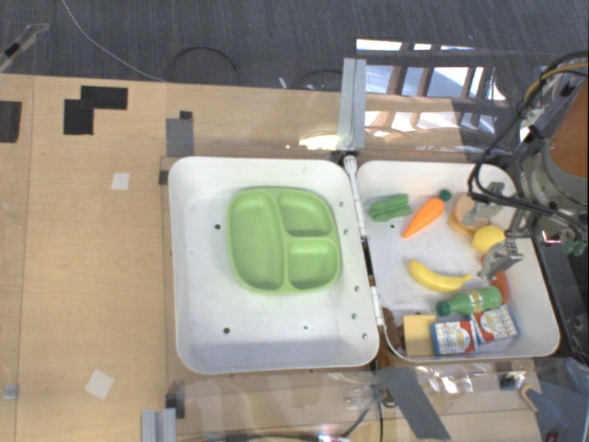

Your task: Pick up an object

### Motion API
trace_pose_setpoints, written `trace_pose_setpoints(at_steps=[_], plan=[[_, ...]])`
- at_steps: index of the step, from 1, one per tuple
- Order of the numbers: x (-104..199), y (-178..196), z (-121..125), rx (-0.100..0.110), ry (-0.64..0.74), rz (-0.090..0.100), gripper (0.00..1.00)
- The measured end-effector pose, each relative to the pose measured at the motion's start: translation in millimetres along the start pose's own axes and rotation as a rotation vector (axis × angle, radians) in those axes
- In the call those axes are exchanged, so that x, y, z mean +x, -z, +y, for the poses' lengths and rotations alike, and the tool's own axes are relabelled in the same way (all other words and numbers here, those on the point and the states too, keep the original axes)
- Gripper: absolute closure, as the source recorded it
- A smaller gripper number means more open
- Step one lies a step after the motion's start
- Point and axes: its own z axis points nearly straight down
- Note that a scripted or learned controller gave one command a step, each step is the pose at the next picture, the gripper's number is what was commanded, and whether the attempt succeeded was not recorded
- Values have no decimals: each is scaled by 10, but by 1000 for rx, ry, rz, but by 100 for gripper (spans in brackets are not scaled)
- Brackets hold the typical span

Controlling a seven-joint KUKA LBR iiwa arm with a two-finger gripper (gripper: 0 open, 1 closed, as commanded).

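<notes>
The right bin [548, 331] holds several toy foods. A green pickle [389, 206] and an orange carrot [423, 217] lie at the back. Near the right side are a yellow lemon [489, 238] and a tan round piece [463, 212]. A banana [438, 275] lies in the middle. At the front are a green bottle [469, 302], a printed carton [474, 331] and a yellow block [417, 334]. My gripper [498, 261] hangs low over the bin's right part, just below the lemon and above the bottle's cap end. Nothing shows in its grasp.
The left bin [198, 339] bears a green divided plate [282, 239]. A metal post [351, 109] stands behind the seam between the bins. Cables and the arm's body [557, 168] crowd the right bin's far right corner.
</notes>
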Motion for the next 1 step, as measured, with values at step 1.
trace_pose_setpoints(at_steps=[1], plan=[[-23,-1545,315,-1,286,-3,0]])
